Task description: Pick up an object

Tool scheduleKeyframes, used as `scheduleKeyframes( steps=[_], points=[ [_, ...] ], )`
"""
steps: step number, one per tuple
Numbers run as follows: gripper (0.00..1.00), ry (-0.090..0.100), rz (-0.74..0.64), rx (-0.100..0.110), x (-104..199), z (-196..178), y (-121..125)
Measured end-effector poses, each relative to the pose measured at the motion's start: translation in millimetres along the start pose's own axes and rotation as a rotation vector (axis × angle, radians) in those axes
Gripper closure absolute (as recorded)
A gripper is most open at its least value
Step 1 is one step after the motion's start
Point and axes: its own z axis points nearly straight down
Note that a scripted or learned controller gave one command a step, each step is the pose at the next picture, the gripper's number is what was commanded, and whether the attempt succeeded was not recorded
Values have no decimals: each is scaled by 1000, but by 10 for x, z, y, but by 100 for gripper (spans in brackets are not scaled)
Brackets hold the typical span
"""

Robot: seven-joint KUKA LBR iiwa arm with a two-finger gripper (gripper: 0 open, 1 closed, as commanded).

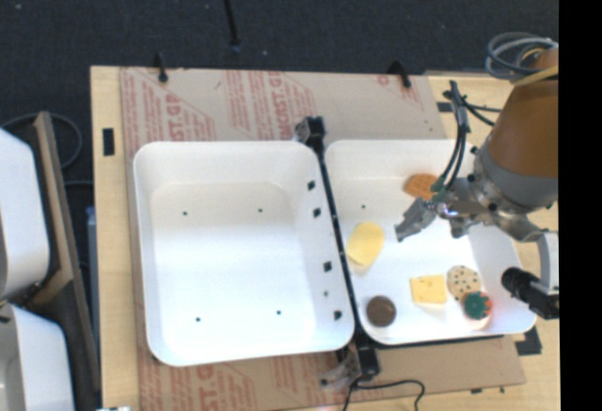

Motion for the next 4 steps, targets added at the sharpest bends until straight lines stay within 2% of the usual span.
scheduleKeyframes(
  steps=[1, 2, 3, 4],
  points=[
    [0, 0, -62, 8, 255, -771, 448],
    [0, -1, 8, 16, -37, -808, 836],
    [0, 0, 7, 25, -22, 202, 1210],
    [0, 0, 10, 24, -351, 1269, 807]
  ],
)
